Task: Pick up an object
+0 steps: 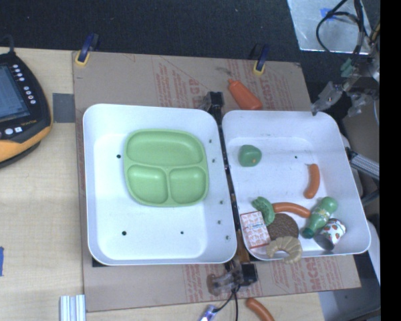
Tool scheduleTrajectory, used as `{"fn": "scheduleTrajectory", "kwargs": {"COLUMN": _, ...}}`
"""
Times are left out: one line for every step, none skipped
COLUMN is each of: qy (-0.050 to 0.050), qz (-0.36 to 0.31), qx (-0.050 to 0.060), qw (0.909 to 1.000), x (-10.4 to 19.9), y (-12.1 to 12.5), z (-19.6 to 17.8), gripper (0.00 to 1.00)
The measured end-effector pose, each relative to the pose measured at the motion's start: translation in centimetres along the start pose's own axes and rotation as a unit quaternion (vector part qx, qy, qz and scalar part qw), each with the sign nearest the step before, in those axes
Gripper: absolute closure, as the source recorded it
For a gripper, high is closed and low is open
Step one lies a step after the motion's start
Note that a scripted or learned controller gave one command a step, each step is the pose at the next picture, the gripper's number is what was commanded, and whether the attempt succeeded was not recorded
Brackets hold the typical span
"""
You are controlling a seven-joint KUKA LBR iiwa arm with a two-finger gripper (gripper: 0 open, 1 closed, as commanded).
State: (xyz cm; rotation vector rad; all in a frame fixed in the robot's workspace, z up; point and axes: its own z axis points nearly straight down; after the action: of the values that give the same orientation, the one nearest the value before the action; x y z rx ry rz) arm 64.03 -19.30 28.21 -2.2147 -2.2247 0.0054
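Observation:
The right bin (334, 136) holds several toy foods. A green ball (250, 155) lies alone near its far left. An orange sausage (311, 180) lies by the right wall. Crowded at the front are a second sausage (291, 209), a green leafy piece (263, 210), a red-and-white carton (254, 229), a brown disc (285, 227), a croissant (285, 248), a green bottle (319, 216) and a small can (331, 234). My gripper (337, 93) hangs with its cables just past the bin's far right corner, above the bench and apart from every object.
The left bin (107, 199) holds a green divided plate (166, 166). An orange carrot (244, 95) lies on the cardboard behind the bins, and another sausage (260, 307) in front. A teach pendant (13, 112) sits at the far left. Clamps (87, 47) pin the cardboard.

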Motion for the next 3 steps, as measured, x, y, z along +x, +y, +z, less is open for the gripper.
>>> {"fn": "scheduleTrajectory", "kwargs": {"qy": 0.000, "qz": 0.000, "qx": 0.001, "qw": 1.0000, "x": -1.9, "y": -3.3, "z": 15.1, "gripper": 0.00}}
{"fn": "scheduleTrajectory", "kwargs": {"qy": 0.000, "qz": -0.001, "qx": 0.000, "qw": 1.0000, "x": -1.8, "y": -6.7, "z": 19.1, "gripper": 0.00}}
{"fn": "scheduleTrajectory", "kwargs": {"qy": -0.001, "qz": -0.003, "qx": 0.000, "qw": 1.0000, "x": -2.0, "y": -6.6, "z": 18.0, "gripper": 1.00}}
